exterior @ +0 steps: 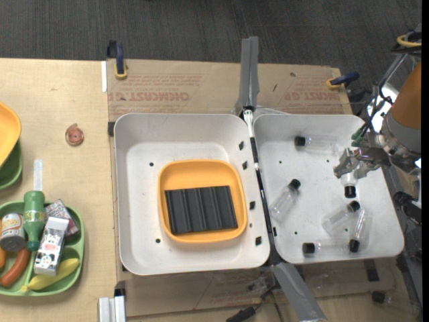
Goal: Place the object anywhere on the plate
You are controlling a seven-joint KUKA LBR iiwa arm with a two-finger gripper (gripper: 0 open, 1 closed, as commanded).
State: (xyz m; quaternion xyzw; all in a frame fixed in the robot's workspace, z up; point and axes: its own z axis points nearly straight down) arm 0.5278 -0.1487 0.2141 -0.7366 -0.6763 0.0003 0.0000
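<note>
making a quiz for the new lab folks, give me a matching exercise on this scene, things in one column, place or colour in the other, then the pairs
Things:
1. orange plate
2. gripper
3. green tray
4. blue clamp

Places or contents:
A. over the right bin, among clear vials
B. in the left bin, with a dark ribbed insert on it
C. on the far edge of the bench, beyond the left bin
D. on the wooden bench at the left, with toy food

Pairs: 1-B, 2-A, 3-D, 4-C

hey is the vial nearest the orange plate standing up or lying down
Lying down. The clear vial lies tilted on the right bin's floor, its black cap pointing up-right, away from the orange plate in the left bin.
</note>
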